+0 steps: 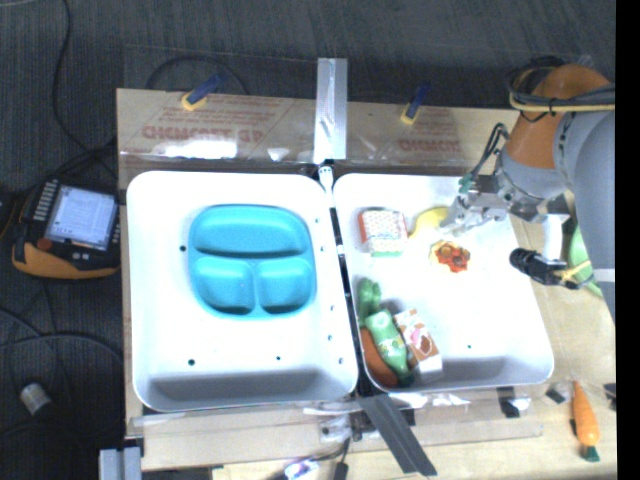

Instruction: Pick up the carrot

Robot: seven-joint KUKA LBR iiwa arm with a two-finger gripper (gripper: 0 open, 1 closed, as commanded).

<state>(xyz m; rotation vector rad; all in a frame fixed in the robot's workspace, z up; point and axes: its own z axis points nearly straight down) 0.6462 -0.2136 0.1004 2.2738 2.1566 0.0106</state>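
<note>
Hovering at the right bin's [490,318] far edge: end effector [468,213], opening impossible to tell. Carrot [371,358] lay in the bin's near-left corner, crowded by packets [386,333]; a grasp risked snagging those.

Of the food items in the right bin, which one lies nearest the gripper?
The yellow banana, just left of the gripper near the bin's far side; the carrot lies at the near-left corner.

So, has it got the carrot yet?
Not yet, nothing looks done. The carrot lies in the right bin's bottom-left corner. In hand: the pincer is at the bin's far side, by a yellow piece. Left: reach the carrot, grip it, lift it.
</note>
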